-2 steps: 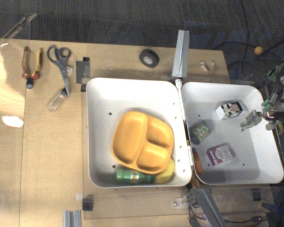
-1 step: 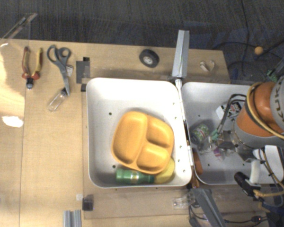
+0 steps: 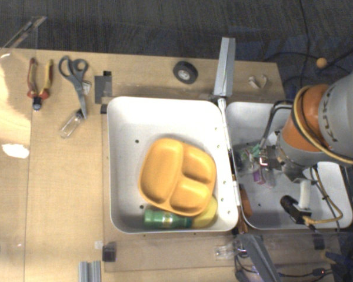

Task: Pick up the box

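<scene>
Starting at the far left of the bench, a pair of red-handled pliers point(image 3: 38, 81) lies beside grey scissors point(image 3: 76, 84), both well apart from the action, with a roll of black tape point(image 3: 185, 71) further along the back edge. Now the left bin point(image 3: 120, 157): a big yellow divided tray point(image 3: 177, 175) sprawls across its middle, tilted. A green bottle point(image 3: 163, 218) lies on its side tucked against the tray's near edge, and a rounded yellow piece point(image 3: 209, 211) peeks out under the tray's right corner. Nothing there is being touched. Across the divider comes the right bin point(image 3: 247, 119), and here is the arm point(image 3: 335, 122), orange band point(image 3: 303, 122) bright above the wrist, reaching in from the right with the gripper point(image 3: 262, 166) down low over the bin's floor near its left wall. Whether the gripper is open or closed, I cannot tell; that end is a blur of cable and metal. As for the box, I cannot pick it out for certain. A small green-and-purple thing point(image 3: 251, 160) sits just beside the gripper on its left, and that may be it, but it is too small and smeared to call. So, the score as I judge it: the approach looks made, the gripper is down at working height, but no grasp shows and nothing is lifted. The closing, the hold and the raise clear of the bin all remain to be done.
</scene>
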